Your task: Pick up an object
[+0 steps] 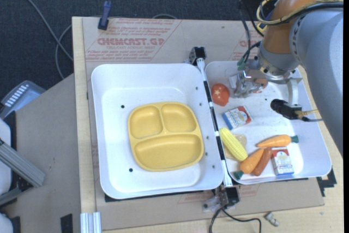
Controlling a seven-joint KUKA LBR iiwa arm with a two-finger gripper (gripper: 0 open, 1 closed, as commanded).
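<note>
Gripper [248, 84] sits low in the upper part of the right bin [312, 144], centre-right of frame, w/ the grey arm & orange band above it at upper right. Whether it's released or clenched: can't tell from this angle; nothing visibly held.

Nearest obj: red tomato [220, 94], just left of the gripper, close to the bin's left wall. Below that, a small blue/white/red carton [236, 117], lying flat, near but apart from the tomato. Further down: yellow corn cob [233, 143] at a slant by the left wall; an orange carrot [275, 141] to its right, approx. horizontal; a 2nd carrot [251, 161] & a darker red-orange piece [263, 161] side by side, touching, at lower right of frame. A small red/white box [282, 162] lies just beside them on the right.

Left bin [109, 117], centre-left of frame, holds a yellow 3-compartment plate [165, 135]. A blue clip [104, 15] lies on the counter [80, 144] at upper left, well apart from both bins.
</note>
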